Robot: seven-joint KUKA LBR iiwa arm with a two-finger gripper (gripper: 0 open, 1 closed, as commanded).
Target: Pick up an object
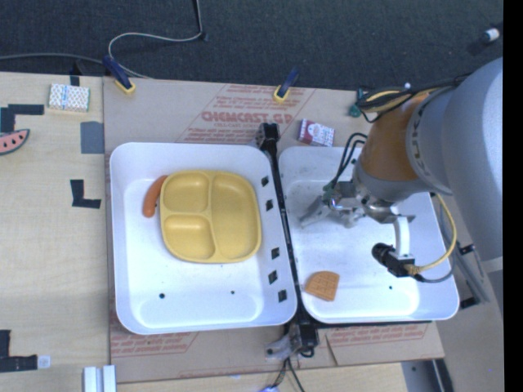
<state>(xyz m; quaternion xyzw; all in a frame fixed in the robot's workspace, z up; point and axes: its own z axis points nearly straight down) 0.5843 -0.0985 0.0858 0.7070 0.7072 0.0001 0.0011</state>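
Observation:
My gripper (313,212) hangs low over the upper left part of the right bin (425,300), pointing toward the divider between the bins, with no object seen at its tip. A small tan waffle-like square (322,285) lies near that bin's front left corner, well below the gripper. In the left bin (196,300) a yellow divided plate (211,216) lies flat. An orange sausage-shaped piece (151,196) rests against the plate's left edge.
A small red and white packet (315,132) lies on the cardboard behind the right bin. Yellow clamps (286,88) hold the cardboard's far edge. The arm's grey body and black cable (400,260) cover the right bin's right half.

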